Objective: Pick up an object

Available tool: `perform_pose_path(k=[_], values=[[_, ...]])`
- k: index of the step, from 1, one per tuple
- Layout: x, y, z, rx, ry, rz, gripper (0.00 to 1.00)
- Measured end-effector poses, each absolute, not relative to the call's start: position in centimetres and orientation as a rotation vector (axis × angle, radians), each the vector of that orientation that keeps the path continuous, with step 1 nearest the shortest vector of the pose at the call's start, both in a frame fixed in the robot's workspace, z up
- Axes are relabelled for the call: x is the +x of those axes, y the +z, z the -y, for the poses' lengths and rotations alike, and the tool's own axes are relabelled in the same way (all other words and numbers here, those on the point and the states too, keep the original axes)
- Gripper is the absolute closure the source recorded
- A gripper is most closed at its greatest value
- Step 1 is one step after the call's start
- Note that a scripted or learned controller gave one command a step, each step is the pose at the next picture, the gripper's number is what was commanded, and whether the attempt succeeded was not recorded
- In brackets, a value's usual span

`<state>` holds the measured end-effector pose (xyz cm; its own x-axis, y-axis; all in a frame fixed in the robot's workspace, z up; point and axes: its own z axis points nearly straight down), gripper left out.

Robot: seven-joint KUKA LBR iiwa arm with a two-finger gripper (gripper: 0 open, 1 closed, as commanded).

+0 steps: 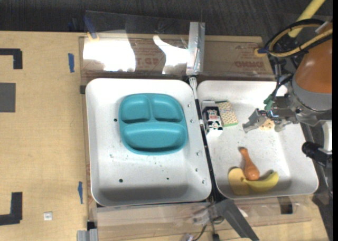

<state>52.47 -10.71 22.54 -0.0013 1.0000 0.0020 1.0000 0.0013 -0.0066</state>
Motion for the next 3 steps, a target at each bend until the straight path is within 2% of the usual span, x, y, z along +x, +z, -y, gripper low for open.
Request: perform_pose_path(k=[1, 2, 3], values=[[47.6, 9.9, 9.4, -2.241, 0.014, 2.182, 0.0], [48.0, 10.9, 9.5, -2.246, 0.007, 2.183, 1.0], [48.0, 14.7, 10.0, -2.254, 0.002, 2.184, 1.0]])
